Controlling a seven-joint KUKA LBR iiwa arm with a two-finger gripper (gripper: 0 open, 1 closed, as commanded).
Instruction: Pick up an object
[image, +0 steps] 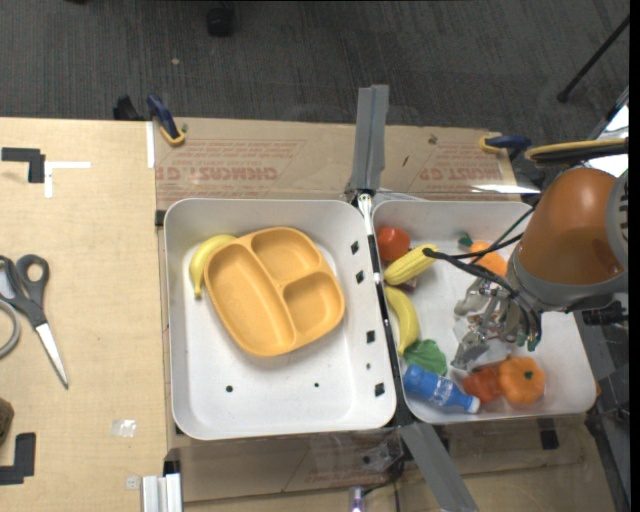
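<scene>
Scissors (35, 310) lie on the bench (80, 240) far left of the gripper (478, 345), well apart from it and no part of the job.

Left bin (270, 410): yellow tray (275, 290) w/ three compartments, and a banana (205, 258) tucked against its upper-left rim. Both well left of the fingers, across the divider. Nothing there is being touched.

Right bin (570, 400): that's where the gripper works. Tomato (392, 242) sits up-left of the fingers near the divider; corn (408, 265) just below it, pointing toward the gripper. Second banana (403, 315) lies left of the fingers along the divider. Green toy (425, 357) is left and slightly below them, blue bottle (438, 390) below-left. Red piece (483, 383) lies right under the fingertips, touching or nearly so; can't tell which. Small pumpkin (522, 378) just right-below. An orange thing (488, 262) peeks out above the fingers, partly hidden by cables.

Fingers: metal tips point down-left into the pile, but too cluttered and small to read; can't tell if apart or together. No object visibly between them.

Progress, as a judgement: arm is down in the bin, low over the red piece and pumpkin, so approach looks done or nearly. Grasp not confirmed, lift not done. All objects look to rest on the bin floor. Left to do: close on one item, probably the red piece, then raise it clear.
</scene>
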